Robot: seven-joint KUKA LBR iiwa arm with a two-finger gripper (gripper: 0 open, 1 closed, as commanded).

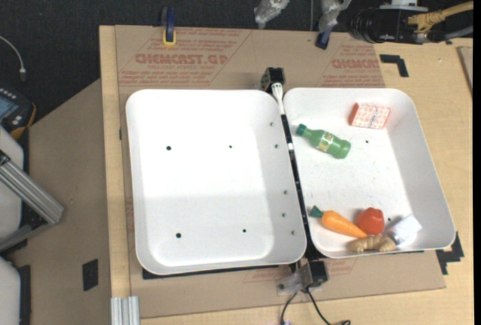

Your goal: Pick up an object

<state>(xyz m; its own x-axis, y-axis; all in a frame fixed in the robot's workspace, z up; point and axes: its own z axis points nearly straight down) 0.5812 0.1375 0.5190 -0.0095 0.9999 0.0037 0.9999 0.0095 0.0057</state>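
Observation:
My gripper (pixel 298 6) hangs high at the top of the view, above the bench's far edge, open with nothing between its fingers. In the right bin (pixel 421 165) lie a green bottle (pixel 326 141), a pink patterned box (pixel 369 116), an orange carrot (pixel 338 223), a red pepper-like piece (pixel 370 220), a beige ginger-like root (pixel 372 244) and a small white item (pixel 406 229). All of them sit well below and apart from the gripper.
The left bin (pixel 150 188) lies beside the right one, joined by a black clip strip (pixel 289 158). A blue clamp (pixel 168 25) stands at the board's far edge. Cables and arm parts crowd the top right corner.

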